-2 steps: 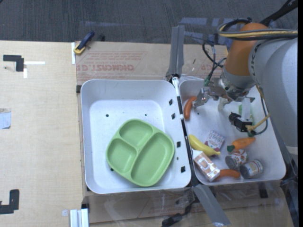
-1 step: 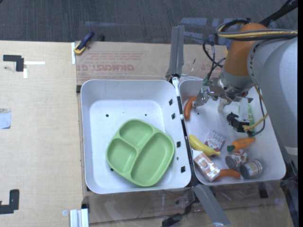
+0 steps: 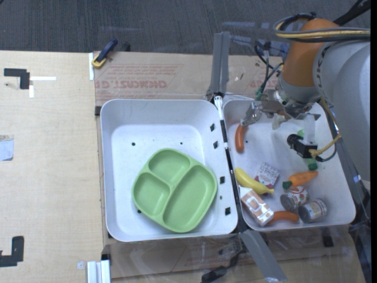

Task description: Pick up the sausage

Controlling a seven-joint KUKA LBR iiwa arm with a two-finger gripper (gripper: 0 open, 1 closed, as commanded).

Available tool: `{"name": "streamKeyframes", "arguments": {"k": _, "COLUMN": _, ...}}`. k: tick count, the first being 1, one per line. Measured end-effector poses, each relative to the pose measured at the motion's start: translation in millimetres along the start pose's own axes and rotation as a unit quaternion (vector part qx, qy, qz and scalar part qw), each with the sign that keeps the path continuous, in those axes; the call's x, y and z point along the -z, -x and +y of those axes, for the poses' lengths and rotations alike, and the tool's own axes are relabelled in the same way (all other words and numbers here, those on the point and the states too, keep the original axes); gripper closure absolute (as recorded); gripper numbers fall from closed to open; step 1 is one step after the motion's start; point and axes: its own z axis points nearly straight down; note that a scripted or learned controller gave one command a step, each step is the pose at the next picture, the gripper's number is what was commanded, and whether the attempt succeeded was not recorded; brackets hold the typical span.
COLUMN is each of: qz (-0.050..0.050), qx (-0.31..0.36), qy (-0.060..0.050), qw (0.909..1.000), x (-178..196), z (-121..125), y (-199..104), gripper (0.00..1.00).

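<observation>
The sausage, a small red-orange link, lies upright along the left wall of the right bin, in its far left part. My gripper hangs just above and to the right of the sausage's upper end, reaching in from the orange-banded wrist. Nothing shows in its grasp, and the sausage rests on the bin floor.
In the right bin lie a banana, a small packet, a carrot, a snack box, two cans and an orange piece. The left bin holds a green divided plate.
</observation>
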Motion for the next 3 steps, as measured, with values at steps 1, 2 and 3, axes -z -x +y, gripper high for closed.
{"name": "streamKeyframes", "arguments": {"k": 1, "qz": 0.001, "qx": 0.016, "qy": 0.000, "qw": 0.9999, "x": -24.4, "z": -13.0, "y": 0.2, "gripper": 0.00}}
{"name": "streamKeyframes", "arguments": {"k": 2, "qz": 0.001, "qx": 0.016, "qy": 0.000, "qw": 0.9999, "x": -24.4, "z": -13.1, "y": 0.3, "gripper": 0.00}}
{"name": "streamKeyframes", "arguments": {"k": 3, "qz": 0.000, "qx": 0.015, "qy": -0.002, "qw": 0.9999, "x": -18.3, "z": -13.1, "y": 1.0, "gripper": 1.00}}
